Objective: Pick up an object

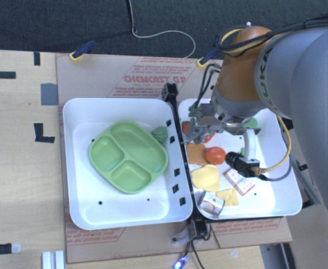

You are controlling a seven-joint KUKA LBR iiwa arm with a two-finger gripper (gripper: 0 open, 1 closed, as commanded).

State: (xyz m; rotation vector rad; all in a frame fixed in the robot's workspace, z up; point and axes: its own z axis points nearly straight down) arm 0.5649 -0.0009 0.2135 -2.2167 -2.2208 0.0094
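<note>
My gripper hangs low over the left part of the right bin, under the orange wrist band. Just below it lie an orange flat piece and a red tomato-like ball. A yellow lumpy object sits nearer the front, with a small red-and-white packet, a yellow wedge and a shiny can around it. A small red thing shows beside the fingers, but the arm's body hides whether it is held.
The left bin holds a green divided plate and a small green leafy object by the divider. A black strip runs between the bins. The arm's grey body covers the right bin's far right side.
</note>
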